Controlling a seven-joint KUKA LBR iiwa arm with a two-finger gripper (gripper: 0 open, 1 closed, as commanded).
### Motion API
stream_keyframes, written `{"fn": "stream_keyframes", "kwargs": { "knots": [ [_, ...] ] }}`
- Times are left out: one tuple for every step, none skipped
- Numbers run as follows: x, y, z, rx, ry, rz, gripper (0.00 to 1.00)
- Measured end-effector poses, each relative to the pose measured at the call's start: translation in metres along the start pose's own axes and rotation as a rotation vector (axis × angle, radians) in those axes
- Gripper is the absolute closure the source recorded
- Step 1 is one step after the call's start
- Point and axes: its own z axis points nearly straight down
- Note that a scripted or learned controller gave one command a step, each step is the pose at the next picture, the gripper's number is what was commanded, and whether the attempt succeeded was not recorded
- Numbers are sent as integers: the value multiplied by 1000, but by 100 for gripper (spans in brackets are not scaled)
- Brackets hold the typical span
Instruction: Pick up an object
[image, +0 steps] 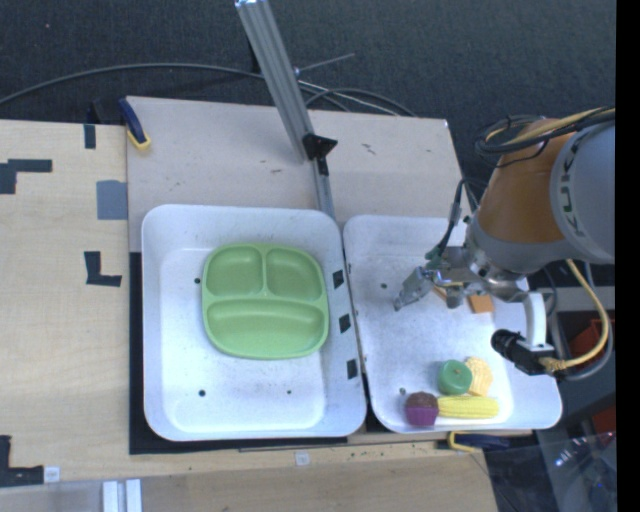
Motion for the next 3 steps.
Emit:
{"fn": "stream_keyframes", "kwargs": {
  "knots": [
    [3,1,44,0,0,-1,0],
    [4,2,32,-4,1,-3,100],
    [5,8,-30,-13,-1,-1,100]
  ]
}}
